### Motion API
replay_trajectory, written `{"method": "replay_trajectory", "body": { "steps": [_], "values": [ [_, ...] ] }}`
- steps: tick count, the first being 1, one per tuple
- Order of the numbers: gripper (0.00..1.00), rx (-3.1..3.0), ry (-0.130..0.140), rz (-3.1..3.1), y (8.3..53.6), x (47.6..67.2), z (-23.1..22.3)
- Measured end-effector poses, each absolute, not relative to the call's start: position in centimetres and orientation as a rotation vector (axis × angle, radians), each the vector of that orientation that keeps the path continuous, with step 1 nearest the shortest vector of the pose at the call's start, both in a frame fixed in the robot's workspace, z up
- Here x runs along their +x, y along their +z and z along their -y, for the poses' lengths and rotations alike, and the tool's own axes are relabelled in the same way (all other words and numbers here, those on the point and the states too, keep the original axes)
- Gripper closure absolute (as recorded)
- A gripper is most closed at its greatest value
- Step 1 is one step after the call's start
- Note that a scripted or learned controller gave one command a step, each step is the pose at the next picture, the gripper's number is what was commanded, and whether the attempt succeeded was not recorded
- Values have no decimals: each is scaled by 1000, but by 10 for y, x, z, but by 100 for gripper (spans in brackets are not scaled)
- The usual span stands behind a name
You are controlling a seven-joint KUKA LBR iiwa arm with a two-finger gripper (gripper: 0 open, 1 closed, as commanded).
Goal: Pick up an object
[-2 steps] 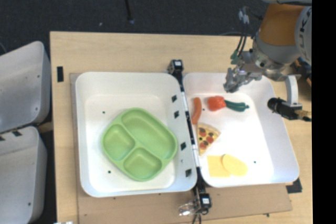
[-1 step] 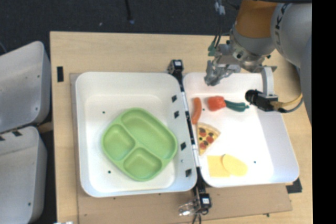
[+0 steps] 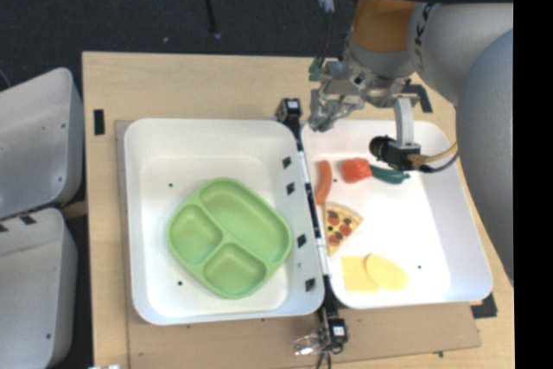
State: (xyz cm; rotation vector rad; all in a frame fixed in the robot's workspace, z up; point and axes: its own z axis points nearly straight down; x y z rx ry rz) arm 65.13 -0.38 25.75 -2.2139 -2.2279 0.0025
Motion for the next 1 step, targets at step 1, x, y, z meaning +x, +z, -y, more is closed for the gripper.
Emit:
{"method": "replay_trajectory", "body": {
  "steps": [1],
  "values": [
    [100, -2213, 3, 2228, 257, 660, -41]
  ]
}}
